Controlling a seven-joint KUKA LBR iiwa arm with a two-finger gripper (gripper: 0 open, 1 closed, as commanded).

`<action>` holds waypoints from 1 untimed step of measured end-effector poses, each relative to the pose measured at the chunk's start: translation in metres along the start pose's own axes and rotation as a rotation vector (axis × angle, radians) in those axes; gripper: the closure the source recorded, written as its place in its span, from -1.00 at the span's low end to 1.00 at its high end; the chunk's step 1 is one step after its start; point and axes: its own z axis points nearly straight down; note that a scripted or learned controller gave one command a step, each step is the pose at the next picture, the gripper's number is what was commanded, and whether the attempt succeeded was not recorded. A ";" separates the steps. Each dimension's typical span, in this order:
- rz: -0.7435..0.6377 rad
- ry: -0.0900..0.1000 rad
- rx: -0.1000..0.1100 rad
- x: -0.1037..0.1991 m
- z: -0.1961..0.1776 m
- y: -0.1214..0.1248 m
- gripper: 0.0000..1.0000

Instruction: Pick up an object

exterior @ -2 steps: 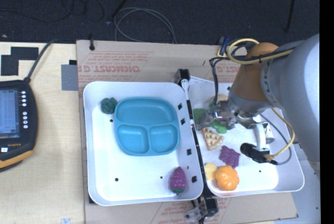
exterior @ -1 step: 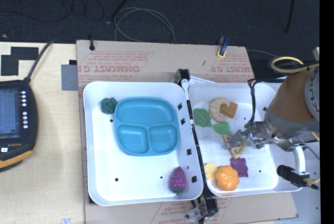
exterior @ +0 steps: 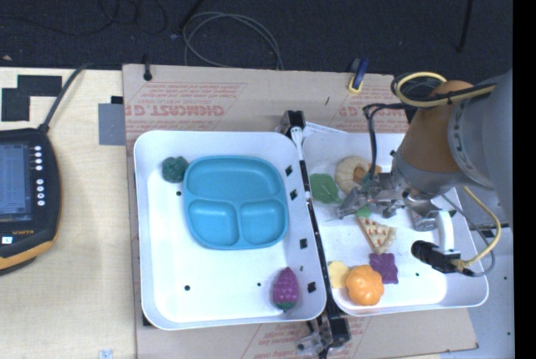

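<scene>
My gripper (exterior: 362, 202) hangs low over the middle of the right bin (exterior: 469, 292), and the arm comes in from the right. Just to its left lies a green piece (exterior: 324, 187). A beige round object (exterior: 351, 171) sits right behind the gripper. A tan waffle-like wedge (exterior: 377, 233) lies just in front of the gripper. Toward the front of this bin are a purple star-shaped piece (exterior: 385, 267), an orange fruit (exterior: 364, 285) and a small yellow piece (exterior: 337, 272). I see nothing lifted off the bin floor.
The left bin (exterior: 159, 274) holds a blue divided plate (exterior: 234, 201), a dark green lump (exterior: 174, 169) at its back left and a purple grape bunch (exterior: 286, 289) at its front right. A black divider (exterior: 306, 215) runs between the bins. A tablet (exterior: 21, 190) lies far left.
</scene>
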 end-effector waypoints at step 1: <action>0.001 0.001 0.005 -0.001 -0.010 -0.002 1.00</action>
